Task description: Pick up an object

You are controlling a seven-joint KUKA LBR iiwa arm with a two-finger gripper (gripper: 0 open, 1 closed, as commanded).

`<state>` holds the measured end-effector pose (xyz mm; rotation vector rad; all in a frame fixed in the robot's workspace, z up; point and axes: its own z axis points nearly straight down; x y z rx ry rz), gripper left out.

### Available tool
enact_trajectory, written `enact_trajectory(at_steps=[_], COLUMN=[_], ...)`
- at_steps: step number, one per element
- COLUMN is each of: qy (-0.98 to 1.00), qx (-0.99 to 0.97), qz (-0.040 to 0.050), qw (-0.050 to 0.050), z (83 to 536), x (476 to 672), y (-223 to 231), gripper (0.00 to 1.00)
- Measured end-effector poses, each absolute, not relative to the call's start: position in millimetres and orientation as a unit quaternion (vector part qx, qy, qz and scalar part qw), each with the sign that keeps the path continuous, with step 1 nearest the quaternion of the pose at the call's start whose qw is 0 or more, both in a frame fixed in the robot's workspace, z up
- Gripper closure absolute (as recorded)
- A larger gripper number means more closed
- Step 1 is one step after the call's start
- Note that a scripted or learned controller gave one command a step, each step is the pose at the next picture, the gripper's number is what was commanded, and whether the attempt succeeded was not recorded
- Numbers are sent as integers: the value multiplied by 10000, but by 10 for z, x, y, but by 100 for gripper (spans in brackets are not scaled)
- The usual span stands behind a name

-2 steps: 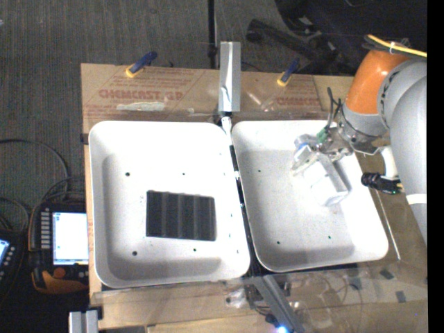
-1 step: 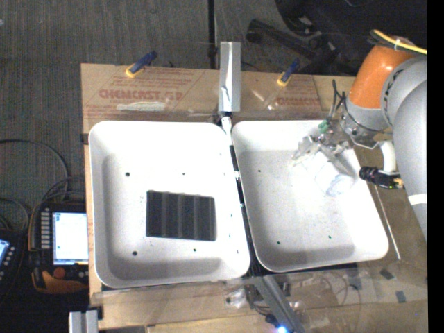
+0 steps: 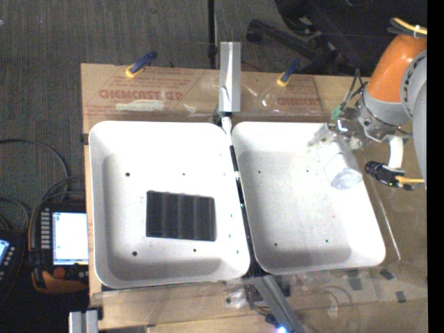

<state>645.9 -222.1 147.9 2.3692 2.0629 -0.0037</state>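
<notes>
One fixed overhead camera, slanted down on both white bins

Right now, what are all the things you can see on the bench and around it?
white bins: two, white, side by side on the bench.
black ridged tray: one, black, lying flat in the left bin.
clear plastic object: one, see-through, right bin near its far right corner.
spring clamps: two, blue and yellow, on the bench's far edge.
handheld screen: one, lit, on the floor left of the bench.
arm: one, grey with orange band, from the right.
pincer: one, above the right bin's far right corner.
</notes>
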Motion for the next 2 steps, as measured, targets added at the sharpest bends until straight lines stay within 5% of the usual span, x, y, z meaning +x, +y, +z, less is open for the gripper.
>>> enact_trajectory(at_steps=[1,2], qy=[5807,5812], qx=[8141,8137], qz=[-13,-30], qw=[9,11], z=[3078,3162], x=[5826,5829], y=[-2073,-2068], gripper=[0,100])
